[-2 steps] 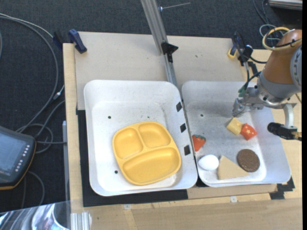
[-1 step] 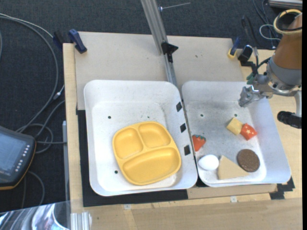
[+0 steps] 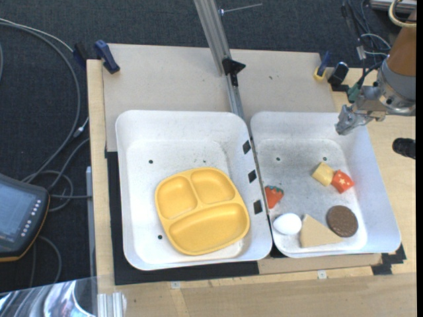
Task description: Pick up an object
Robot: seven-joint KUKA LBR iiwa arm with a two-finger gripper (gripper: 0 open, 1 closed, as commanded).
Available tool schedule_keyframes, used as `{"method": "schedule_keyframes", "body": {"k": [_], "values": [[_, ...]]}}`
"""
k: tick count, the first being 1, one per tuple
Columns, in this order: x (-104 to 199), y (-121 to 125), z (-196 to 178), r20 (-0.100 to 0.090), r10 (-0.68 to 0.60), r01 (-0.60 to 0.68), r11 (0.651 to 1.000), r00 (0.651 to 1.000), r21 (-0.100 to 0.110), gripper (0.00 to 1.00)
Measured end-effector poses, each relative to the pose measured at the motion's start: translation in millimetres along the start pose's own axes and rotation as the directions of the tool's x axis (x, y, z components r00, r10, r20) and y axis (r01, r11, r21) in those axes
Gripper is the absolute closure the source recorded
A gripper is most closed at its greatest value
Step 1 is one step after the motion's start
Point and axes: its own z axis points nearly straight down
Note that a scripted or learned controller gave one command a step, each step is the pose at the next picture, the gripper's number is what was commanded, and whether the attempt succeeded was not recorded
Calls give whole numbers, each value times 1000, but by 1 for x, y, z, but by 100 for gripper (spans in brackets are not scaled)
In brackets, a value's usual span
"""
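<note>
A yellow divided plate (image 3: 201, 210) with three compartments lies in the left bin (image 3: 132, 137), far to the left of the gripper (image 3: 346, 121) and lower in the view. Across the divide, in the right bin (image 3: 370, 157), a small red strawberry-like toy (image 3: 273, 194) sits against the left wall, well to the gripper's lower left. Below it a white egg-shaped piece (image 3: 287, 224) touches a tan wedge (image 3: 317, 234) near the bin's front edge. A round brown cookie-like disc (image 3: 342, 221) lies just right of the wedge, almost straight below the gripper in the view. Nearer the gripper, a yellow block (image 3: 322, 174) and a red-orange piece (image 3: 342, 181) sit side by side, touching, just below and slightly left of it. The gripper itself hangs over the right bin's upper right corner with nothing visible between its fingers; whether they are spread or closed I cannot tell at this size.
</note>
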Motion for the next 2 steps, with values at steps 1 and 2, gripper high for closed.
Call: {"method": "schedule_keyframes", "body": {"k": [1,2], "values": [[0,2,-49,0,1,-1,1000,1000,0,100],[62,-3,-51,-5,-4,4,1000,1000,9,100]]}}
